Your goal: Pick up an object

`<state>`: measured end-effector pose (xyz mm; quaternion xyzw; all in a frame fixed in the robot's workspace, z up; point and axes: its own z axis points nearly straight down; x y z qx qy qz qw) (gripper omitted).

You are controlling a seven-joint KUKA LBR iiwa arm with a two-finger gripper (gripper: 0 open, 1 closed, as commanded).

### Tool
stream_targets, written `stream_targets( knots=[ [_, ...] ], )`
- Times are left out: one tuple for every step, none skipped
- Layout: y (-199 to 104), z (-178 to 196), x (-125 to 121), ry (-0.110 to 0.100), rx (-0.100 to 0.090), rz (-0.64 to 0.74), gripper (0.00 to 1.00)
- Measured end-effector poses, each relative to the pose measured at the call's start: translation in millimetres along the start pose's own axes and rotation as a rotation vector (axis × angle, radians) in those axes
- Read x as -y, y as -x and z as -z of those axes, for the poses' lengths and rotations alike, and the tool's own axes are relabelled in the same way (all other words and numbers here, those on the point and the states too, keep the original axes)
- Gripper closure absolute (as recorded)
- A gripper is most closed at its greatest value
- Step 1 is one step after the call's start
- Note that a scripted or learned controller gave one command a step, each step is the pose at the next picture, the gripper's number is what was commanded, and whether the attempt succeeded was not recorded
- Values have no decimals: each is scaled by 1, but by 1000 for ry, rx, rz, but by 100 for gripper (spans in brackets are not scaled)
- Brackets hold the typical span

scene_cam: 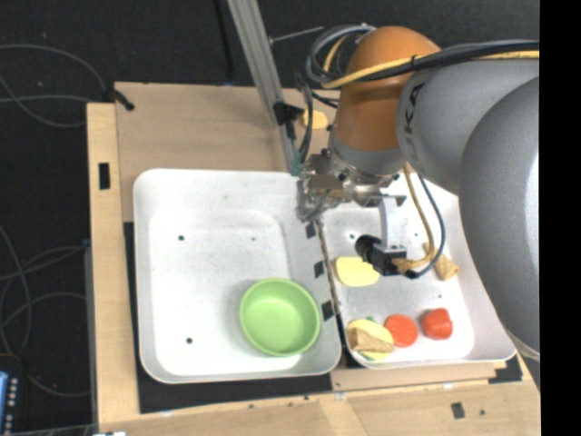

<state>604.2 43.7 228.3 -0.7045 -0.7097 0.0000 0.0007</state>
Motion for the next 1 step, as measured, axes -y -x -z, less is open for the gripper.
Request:
stream_targets(
  knots=[
    [-46, 0, 8, -1, -1, 1, 100]
  ],
)
